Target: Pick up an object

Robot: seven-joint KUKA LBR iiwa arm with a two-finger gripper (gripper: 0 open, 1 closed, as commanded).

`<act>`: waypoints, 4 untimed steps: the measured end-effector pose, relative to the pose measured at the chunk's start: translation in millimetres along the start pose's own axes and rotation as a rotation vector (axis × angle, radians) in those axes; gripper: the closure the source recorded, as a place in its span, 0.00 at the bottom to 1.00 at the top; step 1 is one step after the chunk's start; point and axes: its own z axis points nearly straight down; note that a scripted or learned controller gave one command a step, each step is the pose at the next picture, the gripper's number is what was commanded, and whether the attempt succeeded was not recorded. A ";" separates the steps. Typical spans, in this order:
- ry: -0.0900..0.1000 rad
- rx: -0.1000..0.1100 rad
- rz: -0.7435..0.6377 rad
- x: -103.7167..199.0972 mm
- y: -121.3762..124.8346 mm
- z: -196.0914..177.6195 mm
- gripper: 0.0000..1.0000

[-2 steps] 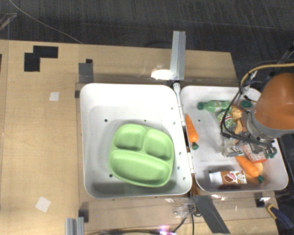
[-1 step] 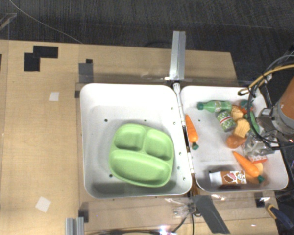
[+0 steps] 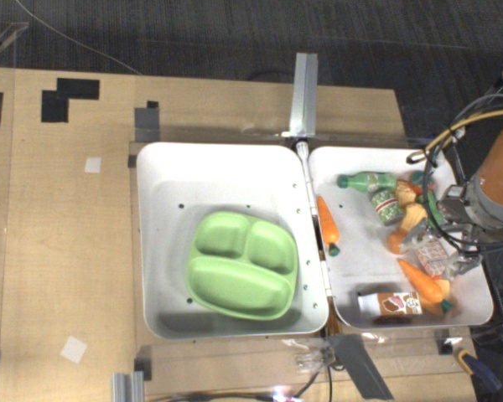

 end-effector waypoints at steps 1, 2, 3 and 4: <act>-0.002 0.010 0.070 8.6 26.6 52.9 0.00; -0.002 0.014 -0.026 -17.2 39.2 52.7 0.00; -0.005 0.016 -0.015 -29.1 64.7 52.3 0.00; -0.008 0.010 -0.096 -17.9 54.1 53.1 0.00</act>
